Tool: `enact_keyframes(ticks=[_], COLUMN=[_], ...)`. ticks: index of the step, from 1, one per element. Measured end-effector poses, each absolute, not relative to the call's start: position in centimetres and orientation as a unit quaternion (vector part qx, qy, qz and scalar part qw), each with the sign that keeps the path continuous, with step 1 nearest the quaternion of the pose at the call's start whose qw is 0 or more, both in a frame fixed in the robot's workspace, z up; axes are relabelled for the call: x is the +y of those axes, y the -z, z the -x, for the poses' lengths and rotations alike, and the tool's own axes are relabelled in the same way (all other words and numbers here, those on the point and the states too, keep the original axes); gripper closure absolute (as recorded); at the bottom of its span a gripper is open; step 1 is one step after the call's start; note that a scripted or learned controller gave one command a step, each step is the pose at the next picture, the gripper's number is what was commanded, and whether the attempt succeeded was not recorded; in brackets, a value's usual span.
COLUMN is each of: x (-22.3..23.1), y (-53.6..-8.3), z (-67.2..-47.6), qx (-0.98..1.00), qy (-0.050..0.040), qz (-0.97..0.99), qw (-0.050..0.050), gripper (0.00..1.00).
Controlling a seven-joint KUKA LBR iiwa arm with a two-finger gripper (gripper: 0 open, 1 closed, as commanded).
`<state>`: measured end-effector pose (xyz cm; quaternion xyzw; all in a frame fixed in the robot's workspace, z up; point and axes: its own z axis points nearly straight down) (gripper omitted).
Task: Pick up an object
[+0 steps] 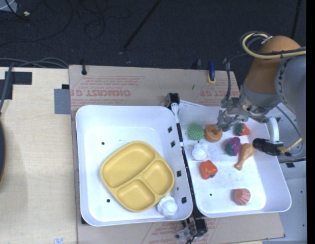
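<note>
My gripper (223, 122) hangs over the back of the right bin (271, 192), right above and to the right of a small orange round toy (213, 133). Whether it touches that toy is unclear. Close around it lie a green bumpy toy (196, 131), a red-and-green piece (242, 130), purple grapes (232, 146) and a tan drumstick (244, 155). Further forward are a white garlic-like piece (199, 152), a red pepper (208, 169) and a pink ridged toy (241, 196).
The left bin (96, 131) bears a yellow divided plate (138, 176) and a small white object (167, 206) by its front right corner. A black divider (180, 151) separates the bins. The arm's orange band (264, 70) rises at the right.
</note>
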<state>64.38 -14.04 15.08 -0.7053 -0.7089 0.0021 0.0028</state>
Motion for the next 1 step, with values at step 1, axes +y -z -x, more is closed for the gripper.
enact_keyframes(ticks=[1], x=[-17.50], y=[-10.38], z=[-64.68], qx=[-0.707], qy=[0.0022], qz=[0.707], qw=[-0.005], gripper=[1.00])
